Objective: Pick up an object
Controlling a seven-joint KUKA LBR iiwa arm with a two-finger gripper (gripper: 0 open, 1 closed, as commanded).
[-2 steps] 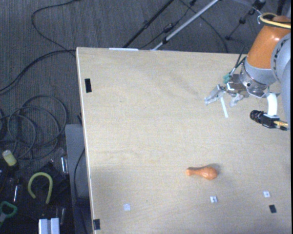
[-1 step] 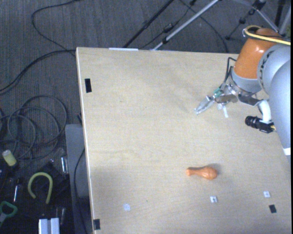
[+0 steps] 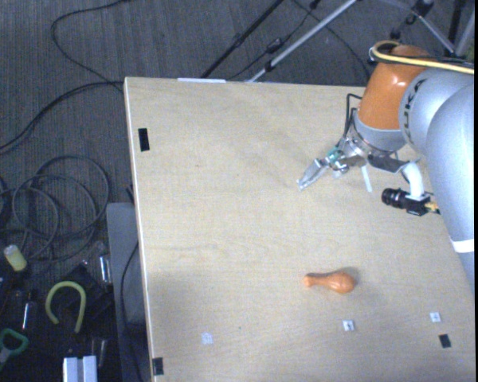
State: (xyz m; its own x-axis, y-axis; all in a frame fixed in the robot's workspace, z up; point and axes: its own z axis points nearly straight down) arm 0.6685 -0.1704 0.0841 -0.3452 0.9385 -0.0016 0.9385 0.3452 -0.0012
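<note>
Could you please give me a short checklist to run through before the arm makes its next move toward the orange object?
1. Target in view: the orange object lies alone on the bench: ok.
2. Space around the target free of clutter: ok.
3. Gripper over the target: it sits well up-view of it: not ok.
4. Gripper carrying nothing: nothing seen at its tip: ok.
5. Finger opening: cannot tell.

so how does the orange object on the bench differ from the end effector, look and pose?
The orange object is rounded with a narrow neck and lies flat on the wooden bench; the end effector is slim, metallic and points left. The object sits nearer the view's bottom edge, the end effector farther up, well apart from it.
</note>
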